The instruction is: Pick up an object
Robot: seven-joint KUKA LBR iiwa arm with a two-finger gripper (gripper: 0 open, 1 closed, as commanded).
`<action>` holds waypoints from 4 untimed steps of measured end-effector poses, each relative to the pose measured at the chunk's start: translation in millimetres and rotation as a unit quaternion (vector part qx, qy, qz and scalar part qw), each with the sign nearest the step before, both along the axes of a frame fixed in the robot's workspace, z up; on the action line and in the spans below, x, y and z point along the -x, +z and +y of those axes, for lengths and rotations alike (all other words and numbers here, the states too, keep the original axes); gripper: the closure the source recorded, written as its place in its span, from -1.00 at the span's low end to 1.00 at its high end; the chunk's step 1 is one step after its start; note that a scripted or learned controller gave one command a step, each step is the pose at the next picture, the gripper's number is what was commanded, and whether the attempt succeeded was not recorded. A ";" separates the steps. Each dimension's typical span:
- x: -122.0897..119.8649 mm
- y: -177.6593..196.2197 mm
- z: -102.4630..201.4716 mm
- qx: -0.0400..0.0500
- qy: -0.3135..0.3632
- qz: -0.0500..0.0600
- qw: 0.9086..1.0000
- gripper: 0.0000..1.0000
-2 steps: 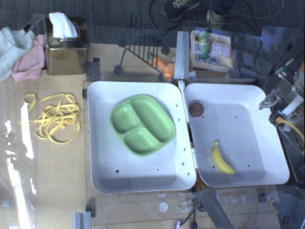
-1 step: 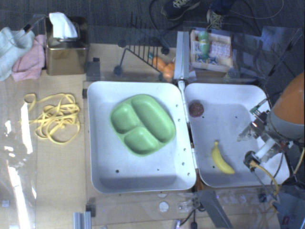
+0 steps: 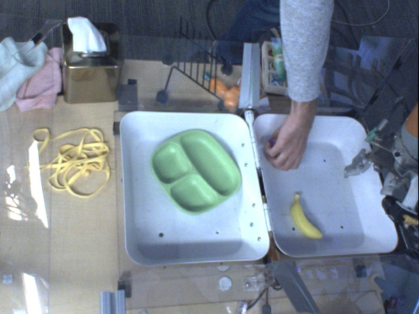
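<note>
Camera view: a green divided plate (image 3: pixel 195 170) fills the left bin (image 3: pixel 137 241); a yellow banana (image 3: pixel 304 218) lies in the right bin (image 3: pixel 366 241) (a person's hand (image 3: pixel 288 148) reaches in); gripper (image 3: pixel 363 162), closure unclear.

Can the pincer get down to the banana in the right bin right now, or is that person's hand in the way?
Probably yes. The banana lies alone near the front of the right bin, and the pincer sits at the bin's right side. The person's hand is farther back, near the divider, apart from the banana.
</note>
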State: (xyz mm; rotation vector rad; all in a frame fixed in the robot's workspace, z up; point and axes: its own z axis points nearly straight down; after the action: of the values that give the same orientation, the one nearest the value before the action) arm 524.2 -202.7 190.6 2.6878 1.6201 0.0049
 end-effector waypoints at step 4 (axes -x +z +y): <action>-134.0 -92.2 118.3 -0.001 -0.033 -0.003 0.999 1.00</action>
State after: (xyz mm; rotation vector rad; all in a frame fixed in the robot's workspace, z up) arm 658.2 -84.4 98.3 2.7395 1.5288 0.0133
